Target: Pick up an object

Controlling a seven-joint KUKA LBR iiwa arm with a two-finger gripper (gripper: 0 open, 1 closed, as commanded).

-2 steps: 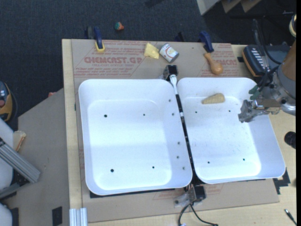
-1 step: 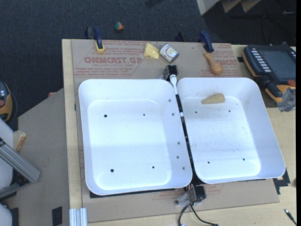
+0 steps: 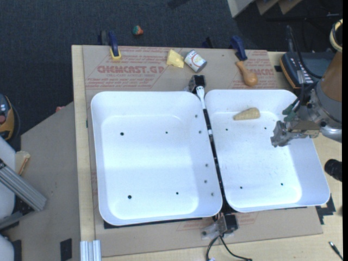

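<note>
Bread roll (image 3: 247, 113) in right bin (image 3: 304, 194), claw (image 3: 278, 139) beside.

a tan cone-shaped object (image 3: 246, 114) lies in the right bin's (image 3: 304, 197) upper part.

Arm (image 3: 331, 99) cut off at right edge; claw (image 3: 278, 137) fingers too blurred to read.
</note>
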